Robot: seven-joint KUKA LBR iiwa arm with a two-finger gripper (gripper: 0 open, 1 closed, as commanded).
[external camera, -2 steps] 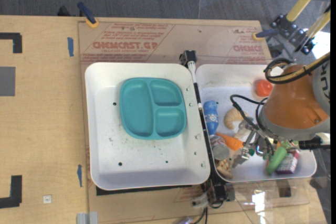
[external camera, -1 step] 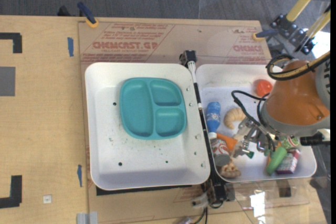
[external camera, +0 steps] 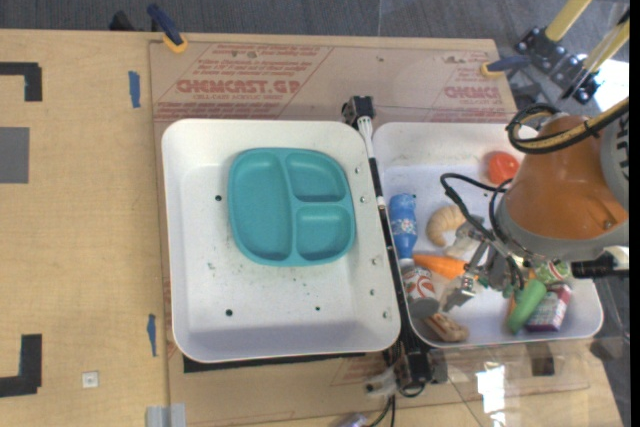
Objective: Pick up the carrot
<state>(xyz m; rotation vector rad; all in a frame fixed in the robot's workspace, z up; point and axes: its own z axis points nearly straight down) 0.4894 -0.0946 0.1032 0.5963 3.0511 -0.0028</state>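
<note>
I see the metal two-finger gripper just right of the small orange carrot; finger state unreadable, orange-banded wrist hides much.

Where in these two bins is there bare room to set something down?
The left bin has bare white floor around the teal divided plate, widest along the near edge and left side. In the right bin, the far strip above the blue bottle is bare. Around the carrot and gripper it is crowded.
</note>
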